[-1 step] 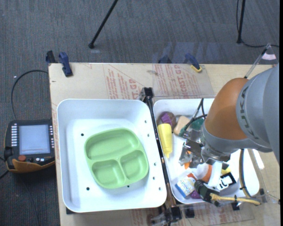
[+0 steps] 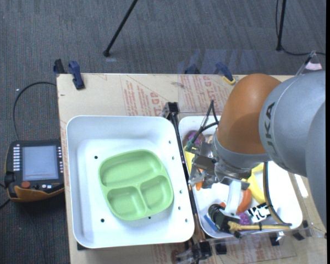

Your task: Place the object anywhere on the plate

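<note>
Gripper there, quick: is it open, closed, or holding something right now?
Gripper: cannot be told; it hangs low over the right bin, among the clutter, away from the green plate.

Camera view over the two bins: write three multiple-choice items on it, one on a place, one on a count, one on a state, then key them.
1. Where does the light green divided plastic plate lie?
A. In the left white bin
B. In the right white bin
C. On the cardboard behind the bins

2. How many compartments does the plate have?
A. Two
B. Three
C. Five

3. What lies on the plate?
A. An orange carrot
B. A yellow banana
C. Nothing

Answers:
1 A, the plate sits in the middle of the left bin.
2 B, one long section and two smaller ones show.
3 C, all sections are bare; the cluttered objects lie in the right bin under the grey arm.
</note>
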Available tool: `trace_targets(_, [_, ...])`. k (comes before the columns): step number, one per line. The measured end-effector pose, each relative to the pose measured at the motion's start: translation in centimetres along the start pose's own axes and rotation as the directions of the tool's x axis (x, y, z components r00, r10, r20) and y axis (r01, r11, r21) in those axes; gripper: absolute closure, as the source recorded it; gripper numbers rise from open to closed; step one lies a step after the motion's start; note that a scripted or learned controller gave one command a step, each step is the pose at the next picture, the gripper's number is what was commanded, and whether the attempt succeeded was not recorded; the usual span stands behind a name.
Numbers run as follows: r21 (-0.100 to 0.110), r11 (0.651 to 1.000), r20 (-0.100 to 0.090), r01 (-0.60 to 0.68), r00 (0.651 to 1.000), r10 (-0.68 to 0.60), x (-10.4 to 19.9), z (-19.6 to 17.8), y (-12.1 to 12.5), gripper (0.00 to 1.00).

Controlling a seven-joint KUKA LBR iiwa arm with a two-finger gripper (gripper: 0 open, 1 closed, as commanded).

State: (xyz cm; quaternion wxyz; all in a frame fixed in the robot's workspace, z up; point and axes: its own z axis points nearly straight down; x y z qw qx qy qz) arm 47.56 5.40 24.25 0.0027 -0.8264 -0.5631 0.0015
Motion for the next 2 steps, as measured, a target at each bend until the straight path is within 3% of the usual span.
trace_targets(1, [0.003, 0.981, 0.003, -0.192, 0.981, 0.192, 9.99, -2.19, -4.10, 1.00])
trace_targets(2, [0.001, 0.981, 0.006, -0.192, 0.981, 0.192, 9.80, -2.18, -4.01, 0.00])
